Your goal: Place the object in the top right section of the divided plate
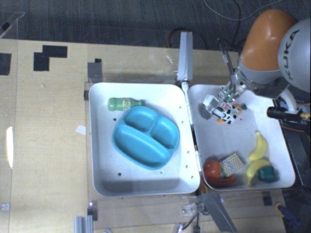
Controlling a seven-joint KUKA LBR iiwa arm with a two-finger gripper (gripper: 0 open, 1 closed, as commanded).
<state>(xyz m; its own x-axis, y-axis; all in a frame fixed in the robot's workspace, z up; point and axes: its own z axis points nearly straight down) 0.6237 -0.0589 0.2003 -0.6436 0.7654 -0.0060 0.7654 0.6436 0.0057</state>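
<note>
The blue divided plate (pixel 146 136) lies in the left bin (pixel 104 178), turned at a slant, with two small sections on its far side and one long section on its near side. All three sections are bare. My gripper (pixel 217 107) hangs low over the far left part of the right bin (pixel 286 178). A small black, white and orange patterned object (pixel 229 112) sits right against the gripper's near side. Whether it is gripped or just lying there cannot be told.
A green bottle (pixel 124 103) lies on its side in the left bin, just behind the plate. At the right bin's near edge are a red fruit (pixel 212 169), a patterned block (pixel 232 163), two yellow bananas (pixel 257 155) and a teal object (pixel 267 174).
</note>
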